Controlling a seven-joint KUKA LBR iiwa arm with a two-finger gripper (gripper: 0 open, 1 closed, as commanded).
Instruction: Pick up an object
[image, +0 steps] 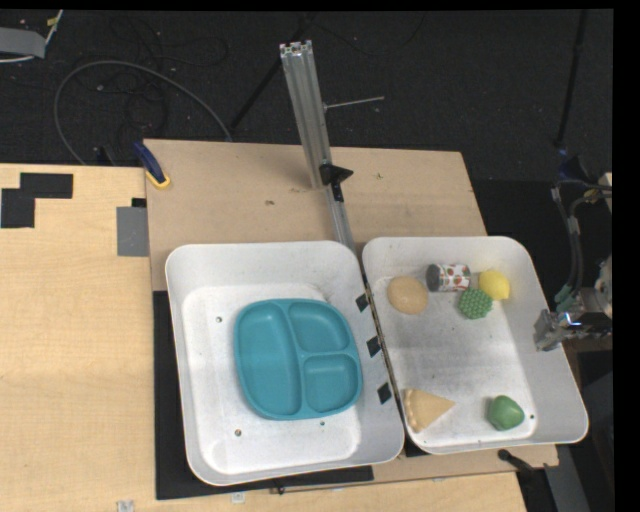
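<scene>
We log 2 white bins side by side on the bench. The left bin (200, 300) holds a teal divided plate (297, 357), lying flat near its centre. The right bin (545, 385) holds the candidate objects: a tan round piece (407, 295), a small patterned can (449, 277) lying on its side, a yellow fruit (494, 285) and a green bumpy ball (475, 304) clustered at the far end, touching or nearly so; a pale wedge (428, 408) and a green object (506, 412) sit apart at the near end. The gripper (562, 325) sits at the right bin's outer rim, clear of every object, so nothing is picked yet. We cannot tell its state from this frame. We judge the 2 isolated near-end items offer easier access than the crowded cluster.
</scene>
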